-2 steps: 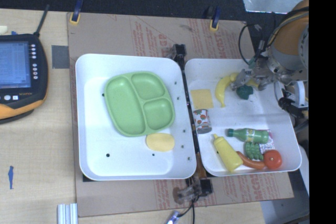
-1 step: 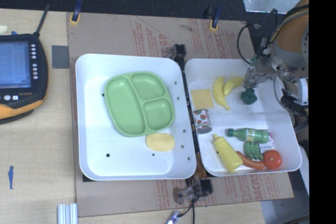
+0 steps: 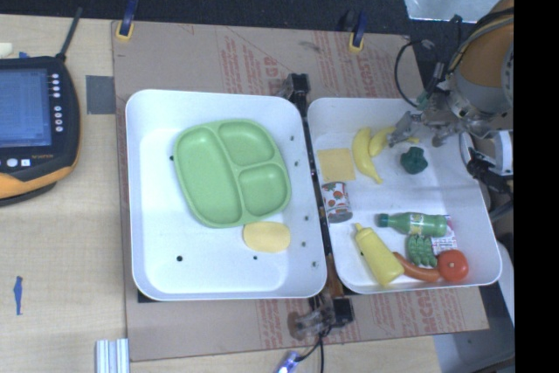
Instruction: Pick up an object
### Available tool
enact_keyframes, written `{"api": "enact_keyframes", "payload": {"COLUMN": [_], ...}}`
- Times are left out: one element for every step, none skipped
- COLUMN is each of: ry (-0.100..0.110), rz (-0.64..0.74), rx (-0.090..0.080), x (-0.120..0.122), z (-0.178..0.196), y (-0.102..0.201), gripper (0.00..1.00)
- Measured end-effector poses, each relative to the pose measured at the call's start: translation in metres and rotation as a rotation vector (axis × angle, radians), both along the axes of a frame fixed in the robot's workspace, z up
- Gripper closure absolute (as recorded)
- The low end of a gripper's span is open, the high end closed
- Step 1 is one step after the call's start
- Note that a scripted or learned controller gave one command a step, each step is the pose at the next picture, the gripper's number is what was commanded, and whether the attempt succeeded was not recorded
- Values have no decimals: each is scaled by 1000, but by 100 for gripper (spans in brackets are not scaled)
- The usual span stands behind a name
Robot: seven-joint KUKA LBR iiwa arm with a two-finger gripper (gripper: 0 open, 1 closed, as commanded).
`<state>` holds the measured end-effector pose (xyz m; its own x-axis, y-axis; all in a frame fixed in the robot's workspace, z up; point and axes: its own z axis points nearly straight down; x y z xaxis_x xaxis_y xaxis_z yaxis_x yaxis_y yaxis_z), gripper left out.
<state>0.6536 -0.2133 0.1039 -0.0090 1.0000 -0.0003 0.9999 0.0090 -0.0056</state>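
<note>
**Gripper**: low over the upper part of the right bin, just right of the banana's top end. Nothing is seen gripped in it. Whether it is released or clenched cannot be told at this slant.

**Arm**: grey with an orange band, up and right of the banana.

**Banana**: yellow, lying on the bin floor. Landmark for the entries below.

**Green lump**: dark, small, just right of the banana and just below the gripper. Probably the likeliest target.

**Yellow square**: flat, just left of the banana.

**Can**: below-left of the banana, by the bin wall.

**Green bottle**: on its side, below-right of the banana.

**Yellow bottle**: on its side, well below the banana.

**Tomato**: far below-right of the banana, in the bin corner.

**Green plate**: divided, far left of the banana, in the left bin.

**Yellow lump**: below-left of the banana, touching the plate's lower edge.

**Step in hand**: judged to be the approach. Every object rests on a bin floor and none is lifted.

**Next move calls for**: settling squarely over one object, the green lump or the banana, then descending around it, closing and lifting. The two lie near each other, so a skewed descent risks nudging the wrong one.
</note>
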Motion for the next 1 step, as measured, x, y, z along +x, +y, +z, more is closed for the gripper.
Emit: {"api": "enact_keyframes", "payload": {"ry": [-2], "rz": [-5], "rx": [-1], "x": [-22], "z": [-12], "y": [1], "gripper": [0]}}
